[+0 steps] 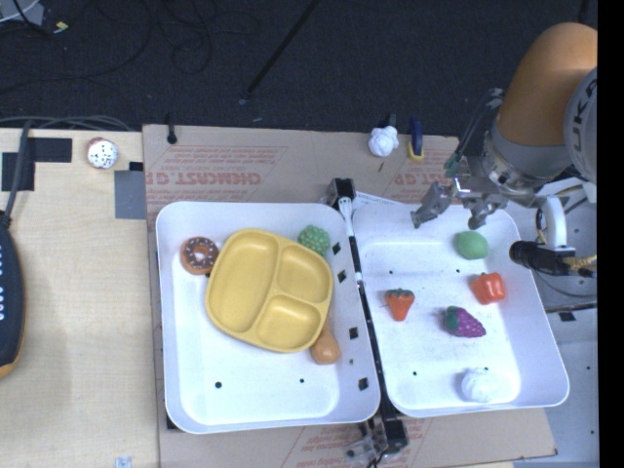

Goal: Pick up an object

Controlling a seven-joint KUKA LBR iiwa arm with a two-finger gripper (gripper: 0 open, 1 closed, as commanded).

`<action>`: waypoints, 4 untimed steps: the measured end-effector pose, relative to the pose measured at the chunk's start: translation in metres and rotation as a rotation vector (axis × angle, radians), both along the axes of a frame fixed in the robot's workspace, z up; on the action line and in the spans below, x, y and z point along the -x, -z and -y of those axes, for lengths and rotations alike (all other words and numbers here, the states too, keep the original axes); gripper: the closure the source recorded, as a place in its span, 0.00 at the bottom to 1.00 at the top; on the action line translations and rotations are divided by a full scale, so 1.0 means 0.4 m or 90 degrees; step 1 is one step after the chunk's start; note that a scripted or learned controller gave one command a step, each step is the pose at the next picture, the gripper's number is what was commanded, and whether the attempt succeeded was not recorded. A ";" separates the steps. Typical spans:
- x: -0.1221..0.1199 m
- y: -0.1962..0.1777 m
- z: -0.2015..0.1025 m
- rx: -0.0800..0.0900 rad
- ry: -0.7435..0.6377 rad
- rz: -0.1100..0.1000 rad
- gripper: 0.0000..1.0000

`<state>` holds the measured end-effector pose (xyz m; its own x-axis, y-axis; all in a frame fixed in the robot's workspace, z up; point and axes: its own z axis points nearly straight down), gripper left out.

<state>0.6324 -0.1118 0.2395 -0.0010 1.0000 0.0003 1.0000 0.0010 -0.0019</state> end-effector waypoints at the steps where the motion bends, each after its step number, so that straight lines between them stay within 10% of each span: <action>1: -0.001 -0.025 0.001 -0.001 0.000 0.000 1.00; 3: 0.017 -0.031 -0.473 -0.002 -0.004 0.001 1.00; 4: 0.016 -0.028 -0.461 0.000 0.000 0.000 0.00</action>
